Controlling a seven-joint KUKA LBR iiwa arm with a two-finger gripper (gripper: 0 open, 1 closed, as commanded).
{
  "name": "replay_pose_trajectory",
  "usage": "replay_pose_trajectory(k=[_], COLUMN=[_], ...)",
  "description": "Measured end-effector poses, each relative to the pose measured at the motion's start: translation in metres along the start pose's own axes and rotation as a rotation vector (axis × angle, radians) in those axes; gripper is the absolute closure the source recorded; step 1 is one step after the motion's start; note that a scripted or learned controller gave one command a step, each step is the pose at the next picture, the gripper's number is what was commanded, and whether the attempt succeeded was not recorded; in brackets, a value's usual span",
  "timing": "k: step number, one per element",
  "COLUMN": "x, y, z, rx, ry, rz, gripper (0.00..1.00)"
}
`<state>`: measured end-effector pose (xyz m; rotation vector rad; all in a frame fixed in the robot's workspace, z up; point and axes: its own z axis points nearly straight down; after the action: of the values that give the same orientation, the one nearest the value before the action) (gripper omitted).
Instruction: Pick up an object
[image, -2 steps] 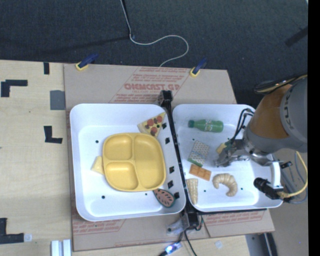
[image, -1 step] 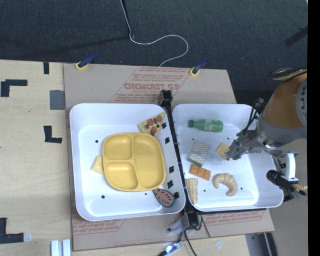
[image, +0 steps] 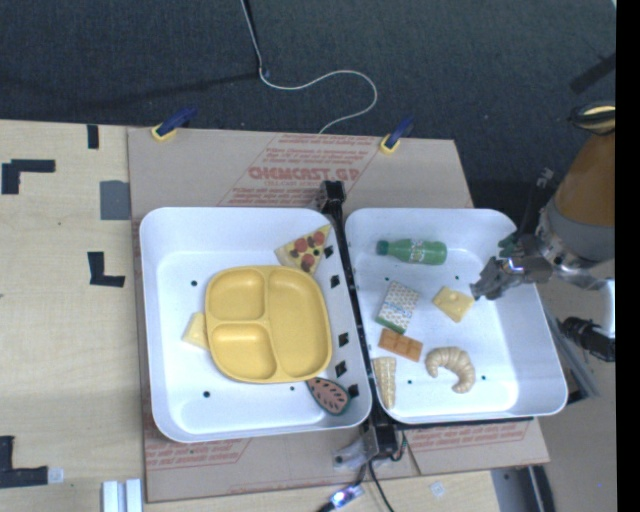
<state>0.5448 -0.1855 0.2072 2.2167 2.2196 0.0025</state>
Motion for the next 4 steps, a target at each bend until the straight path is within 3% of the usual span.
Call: replay_pose_trajectory(k=[1,3,4], x=[0.000,0.077,0.130], y=[0.001,0.072,0.106], z=[-0.018,-0.029,-0.022], rx=[0.004,0.003,0.004], ry=[0.002,0.003,0.003], rz=[0.000,-0.006,-0.006], gripper=[1.00,1.00,1.00])
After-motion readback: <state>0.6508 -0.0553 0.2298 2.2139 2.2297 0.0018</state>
